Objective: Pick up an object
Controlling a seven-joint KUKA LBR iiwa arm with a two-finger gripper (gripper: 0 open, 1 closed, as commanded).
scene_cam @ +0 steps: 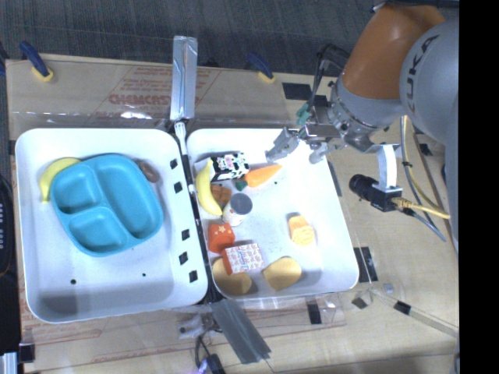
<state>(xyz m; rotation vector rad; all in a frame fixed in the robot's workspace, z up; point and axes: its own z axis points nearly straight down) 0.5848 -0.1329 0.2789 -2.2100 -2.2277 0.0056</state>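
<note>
My gripper (299, 149) hangs over the back edge of the right bin (337, 232), its two fingers spread apart with nothing between them. An orange carrot (263, 175) lies just below and left of the left finger (279, 146). Beside the carrot are a black-and-white carton (228, 165), a yellow banana (204, 195) and a small grey cylinder (240, 204). Nearer the front lie a red-orange item (220, 234), a red-and-white box (243, 255) and yellow pieces (301, 231), (282, 271).
The left bin (47, 287) holds a blue divided plate (107, 202), with a second banana (53, 174) peeking out at its left and a small brown thing (148, 171) at its right. A metal bar (183, 76) stands between the bins at the back.
</note>
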